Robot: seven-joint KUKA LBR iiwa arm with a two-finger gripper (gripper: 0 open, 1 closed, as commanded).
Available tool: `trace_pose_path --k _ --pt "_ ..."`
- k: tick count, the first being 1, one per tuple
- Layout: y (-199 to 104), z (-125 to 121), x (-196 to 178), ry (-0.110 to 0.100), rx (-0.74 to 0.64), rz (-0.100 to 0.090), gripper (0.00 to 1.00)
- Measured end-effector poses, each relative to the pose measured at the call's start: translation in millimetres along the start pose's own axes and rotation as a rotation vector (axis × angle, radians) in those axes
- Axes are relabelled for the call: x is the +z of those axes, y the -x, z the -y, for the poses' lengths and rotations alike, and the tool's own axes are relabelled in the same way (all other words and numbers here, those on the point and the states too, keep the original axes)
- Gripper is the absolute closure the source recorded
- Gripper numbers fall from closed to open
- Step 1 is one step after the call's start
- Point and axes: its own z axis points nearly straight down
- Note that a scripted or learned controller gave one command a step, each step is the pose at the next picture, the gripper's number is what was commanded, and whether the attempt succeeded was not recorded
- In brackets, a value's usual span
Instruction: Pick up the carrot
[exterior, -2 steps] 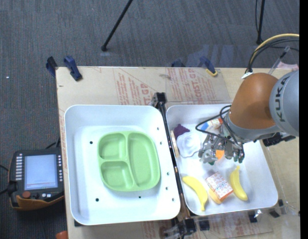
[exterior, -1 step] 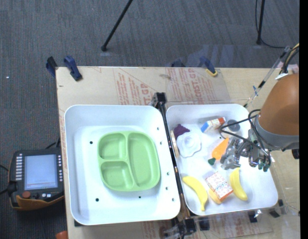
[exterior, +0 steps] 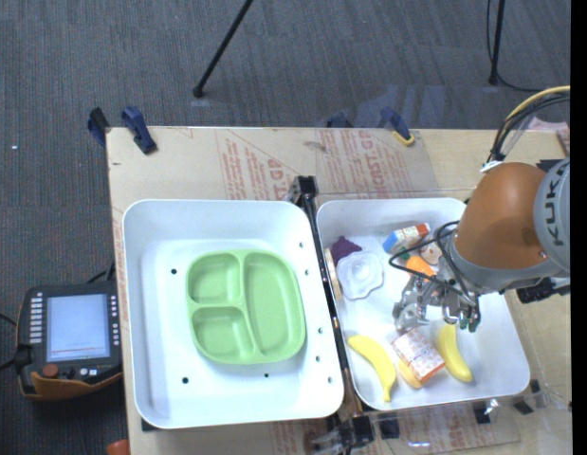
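The carrot [exterior: 418, 264] is a small orange piece lying in the right bin [exterior: 509, 373], towards its middle, partly covered by the arm's wrist. My gripper [exterior: 435, 309] hangs below the grey and orange wrist, just in front of and slightly right of the carrot. It is low over the bin floor, above a red and white snack packet [exterior: 416, 352]. I see nothing held in it.
The right bin also holds two bananas [exterior: 374, 363] [exterior: 454, 352], a small bottle [exterior: 407, 237], a purple item [exterior: 345, 249] and a white lid-like piece [exterior: 359, 275]. A green divided plate [exterior: 246, 306] lies in the left bin [exterior: 134, 254].
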Motion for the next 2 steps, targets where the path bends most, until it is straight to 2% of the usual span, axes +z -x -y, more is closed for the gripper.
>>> trace_pose_path --k 1,2 --pt "-0.9 20.5 -0.7 0.000 -0.365 0.001 1.00" --pt "-27.5 0.6 -141.7 -0.003 -0.299 0.018 1.00"
